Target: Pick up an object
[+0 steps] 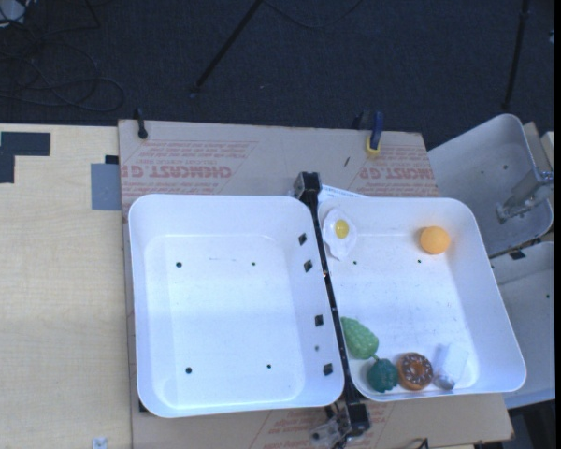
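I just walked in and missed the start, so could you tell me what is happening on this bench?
Nothing is being handled at this moment. The right bin holds the candidates for picking: a fried egg toy at its far left corner, an orange ball toward the far right, and a light green piece, a dark green piece, a donut and a white object clustered along the near edge.

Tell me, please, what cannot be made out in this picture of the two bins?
- Whitish object, camera view: it blends into the right bin; its kind is unclear.
- Dark teal object, camera view: too small to name.
- Black fixture below the bins, camera view: cut off by the bottom edge.
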Controlling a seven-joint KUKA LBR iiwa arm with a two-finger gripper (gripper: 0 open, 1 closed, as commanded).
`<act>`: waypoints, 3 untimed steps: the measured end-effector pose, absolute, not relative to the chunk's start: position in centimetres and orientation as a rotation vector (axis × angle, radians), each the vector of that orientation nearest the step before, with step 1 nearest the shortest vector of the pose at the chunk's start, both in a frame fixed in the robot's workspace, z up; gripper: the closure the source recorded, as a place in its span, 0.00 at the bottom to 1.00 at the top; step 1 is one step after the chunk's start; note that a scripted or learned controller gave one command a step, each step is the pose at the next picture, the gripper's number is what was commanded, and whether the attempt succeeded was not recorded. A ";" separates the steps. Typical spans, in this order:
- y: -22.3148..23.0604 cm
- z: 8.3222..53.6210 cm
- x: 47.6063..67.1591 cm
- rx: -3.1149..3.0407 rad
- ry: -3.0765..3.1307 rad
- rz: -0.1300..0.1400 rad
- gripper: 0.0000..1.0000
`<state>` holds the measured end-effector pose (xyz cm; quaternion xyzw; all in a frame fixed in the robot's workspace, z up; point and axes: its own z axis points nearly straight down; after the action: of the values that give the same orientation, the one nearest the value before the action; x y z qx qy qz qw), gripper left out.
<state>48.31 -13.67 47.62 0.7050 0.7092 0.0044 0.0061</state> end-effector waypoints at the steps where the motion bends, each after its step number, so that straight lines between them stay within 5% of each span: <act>1: -17.0 47.0 47.6 2.223 2.220 -0.003 0.00; 2: -18.6 45.8 47.6 2.225 2.221 -0.004 0.00; 3: -14.6 53.7 47.6 2.213 2.223 0.005 0.00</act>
<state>47.63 -14.61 53.73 0.7055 0.7087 0.0016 0.0028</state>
